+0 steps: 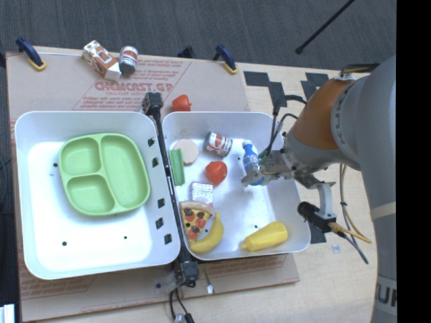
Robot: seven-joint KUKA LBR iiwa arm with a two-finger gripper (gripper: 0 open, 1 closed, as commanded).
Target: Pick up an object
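Claw (256, 174) sits at the right bin's (286, 244) right wall, on a small blue-and-white bottle (250, 159); fingers blurred, so whether they are apart or clamped can't be told. Same bin: red tomato (216, 172), can (218, 144), green stick (177, 166), pizza slice (195, 221), banana (214, 235), yellow bottle (266, 236). Left bin (30, 200) holds a green divided plate (104, 173). Cardboard (202, 79) at the surface's far edge has red print, partly readable "CHEMCAST GP".
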